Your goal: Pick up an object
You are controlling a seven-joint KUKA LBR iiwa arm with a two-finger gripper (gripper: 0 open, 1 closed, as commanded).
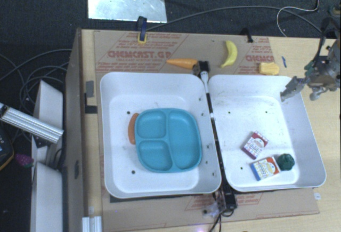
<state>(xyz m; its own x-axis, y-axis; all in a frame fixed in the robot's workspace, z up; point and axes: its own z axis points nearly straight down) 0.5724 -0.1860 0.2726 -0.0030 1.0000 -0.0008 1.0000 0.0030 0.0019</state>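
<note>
The right bin (298,119) holds a small red and white box (254,145), a blue and orange box (265,167) and a dark green round object (286,161), all near its front right. My gripper (303,91) hovers over the bin's far right rim, well behind these objects. Its fingers are spread, so it is open with nothing between them.
In the left bin (114,119) lie a blue divided plate (168,138) and an orange sausage (131,127) beside it. On the cardboard behind the bins are a carrot (182,63), a banana (230,53) and a yellow block (269,68).
</note>
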